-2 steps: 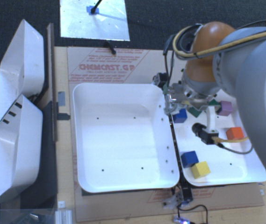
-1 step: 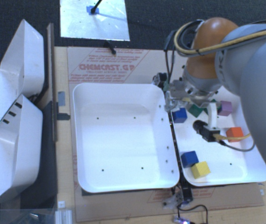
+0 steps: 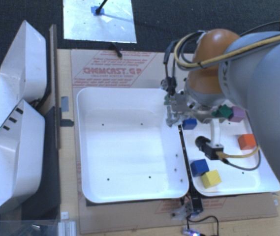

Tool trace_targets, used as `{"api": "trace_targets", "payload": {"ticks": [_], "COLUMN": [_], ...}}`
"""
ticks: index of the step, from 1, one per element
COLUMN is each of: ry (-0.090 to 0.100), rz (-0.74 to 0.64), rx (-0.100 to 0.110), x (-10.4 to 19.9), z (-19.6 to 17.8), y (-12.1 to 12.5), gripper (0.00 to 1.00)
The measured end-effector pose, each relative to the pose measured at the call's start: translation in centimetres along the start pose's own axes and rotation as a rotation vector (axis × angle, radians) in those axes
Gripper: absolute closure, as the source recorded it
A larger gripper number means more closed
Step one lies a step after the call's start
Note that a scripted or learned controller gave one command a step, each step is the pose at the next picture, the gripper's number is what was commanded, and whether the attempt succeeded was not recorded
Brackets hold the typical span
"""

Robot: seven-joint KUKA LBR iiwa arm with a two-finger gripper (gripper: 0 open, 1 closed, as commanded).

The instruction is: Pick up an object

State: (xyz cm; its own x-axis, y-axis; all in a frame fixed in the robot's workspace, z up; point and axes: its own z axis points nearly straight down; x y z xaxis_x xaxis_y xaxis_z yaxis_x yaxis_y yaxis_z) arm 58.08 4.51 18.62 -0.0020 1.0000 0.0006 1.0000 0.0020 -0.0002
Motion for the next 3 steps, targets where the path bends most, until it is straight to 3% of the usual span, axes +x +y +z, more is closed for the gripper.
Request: {"api": "trace_targets", "payload": {"ticks": [1,2,3], "ry": [-0.001,-0.001,0.000], "rz": [0.001,0.001,0.001], "rx": [-0.001,-0.002,-0.001], "x": [-0.1,-0.1,1.3], "z": [0.0,-1.1,-1.2], "y": [0.0,0.1,-0.2], "gripper": [0.00,1.00,1.00]}}
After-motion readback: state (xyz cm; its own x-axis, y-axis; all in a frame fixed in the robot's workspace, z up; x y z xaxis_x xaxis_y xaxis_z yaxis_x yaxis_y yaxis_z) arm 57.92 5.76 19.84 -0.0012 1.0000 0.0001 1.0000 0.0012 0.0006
